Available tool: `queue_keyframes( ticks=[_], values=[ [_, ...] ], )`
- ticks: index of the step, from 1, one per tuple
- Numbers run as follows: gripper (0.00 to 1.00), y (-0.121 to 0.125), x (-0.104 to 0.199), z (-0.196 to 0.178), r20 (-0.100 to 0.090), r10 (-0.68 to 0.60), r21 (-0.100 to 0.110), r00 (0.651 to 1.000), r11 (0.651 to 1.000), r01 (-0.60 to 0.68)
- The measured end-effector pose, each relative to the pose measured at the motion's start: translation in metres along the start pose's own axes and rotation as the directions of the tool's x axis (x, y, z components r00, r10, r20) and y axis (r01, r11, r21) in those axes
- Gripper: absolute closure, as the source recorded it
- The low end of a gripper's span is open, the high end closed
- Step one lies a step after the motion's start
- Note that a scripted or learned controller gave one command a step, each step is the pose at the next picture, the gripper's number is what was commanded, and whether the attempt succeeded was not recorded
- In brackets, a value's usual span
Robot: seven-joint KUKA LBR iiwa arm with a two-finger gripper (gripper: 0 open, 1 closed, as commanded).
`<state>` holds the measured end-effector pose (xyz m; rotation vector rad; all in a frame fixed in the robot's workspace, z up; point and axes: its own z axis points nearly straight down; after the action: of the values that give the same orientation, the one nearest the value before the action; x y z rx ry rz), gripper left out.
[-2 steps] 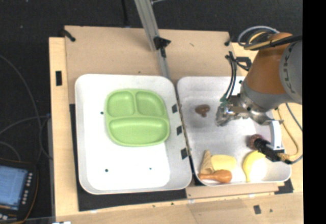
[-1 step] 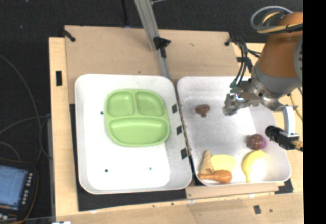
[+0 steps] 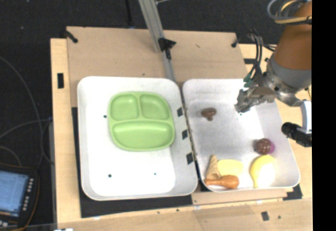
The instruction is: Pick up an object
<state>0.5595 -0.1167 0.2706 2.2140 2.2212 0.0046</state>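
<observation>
One fixed camera looks down at a slant from well above the worktop (image 3: 121,51), taking in both white bins (image 3: 94,172) whole.

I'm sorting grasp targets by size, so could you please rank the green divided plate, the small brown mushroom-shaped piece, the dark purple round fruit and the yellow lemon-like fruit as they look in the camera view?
1. Green divided plastic plate, by far the largest.
2. Yellow lemon-like fruit.
3. Dark purple round fruit and small brown mushroom-shaped piece: they look alike in size, so I won't rank them.
</observation>
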Motion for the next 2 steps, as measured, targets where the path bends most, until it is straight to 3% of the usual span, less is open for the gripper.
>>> queue_keyframes(
  ticks=[2],
  values=[
    [1.0, -0.006, 0.1, 0.027, -0.003, -0.004, 0.005, 1.0, 1.0, 0.004]
  ],
)
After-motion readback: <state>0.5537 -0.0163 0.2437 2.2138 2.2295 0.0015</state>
